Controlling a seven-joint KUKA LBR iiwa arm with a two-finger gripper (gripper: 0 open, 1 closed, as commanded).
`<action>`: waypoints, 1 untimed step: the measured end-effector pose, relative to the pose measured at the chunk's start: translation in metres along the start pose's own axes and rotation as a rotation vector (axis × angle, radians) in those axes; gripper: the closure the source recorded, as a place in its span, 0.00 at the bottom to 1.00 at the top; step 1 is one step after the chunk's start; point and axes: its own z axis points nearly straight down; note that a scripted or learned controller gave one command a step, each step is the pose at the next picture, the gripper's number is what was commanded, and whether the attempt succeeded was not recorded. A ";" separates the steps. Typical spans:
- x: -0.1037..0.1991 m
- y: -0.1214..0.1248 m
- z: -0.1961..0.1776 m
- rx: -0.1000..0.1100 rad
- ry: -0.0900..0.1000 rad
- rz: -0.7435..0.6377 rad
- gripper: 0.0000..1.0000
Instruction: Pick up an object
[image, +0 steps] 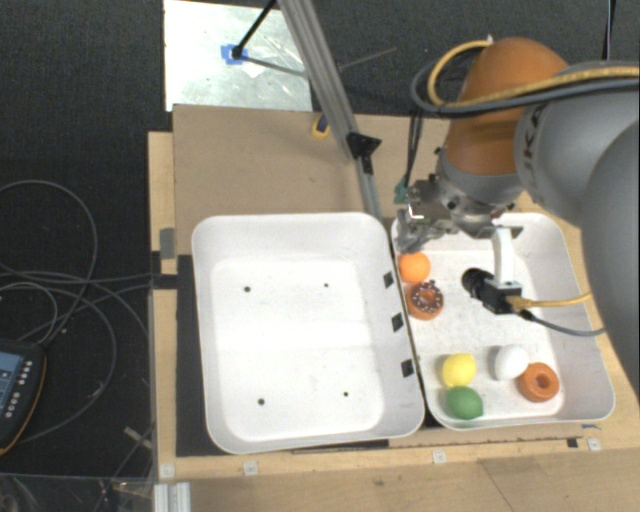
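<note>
Two shallow white plastic bins side by side on the brown cardboard-covered surface (250, 160): left bin (215, 260) at centre frame, right bin (580, 290) toward the right edge. Six small things lying in the right bin. Round orange ball (414, 267) at that bin's upper left, close to the dividing rims; no long axis and no heading to tell on a ball. Just below it, touching or nearly so, a brown sprinkled doughnut-shaped ring (427, 300), lying flat. Lower in the bin, a round yellow ball (459, 369), a green ball (463, 403) right under it, a white ball (511, 362) and an orange ring (540, 382) to their right. Grey arm with orange band (505, 95) reaching in from the upper right. Jaws (412, 232) hanging directly above the orange ball, very near it in the frame; opening cannot be told, and nothing seen clasped between them.
</note>
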 end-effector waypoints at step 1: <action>0.048 0.006 0.009 0.001 0.000 0.001 1.00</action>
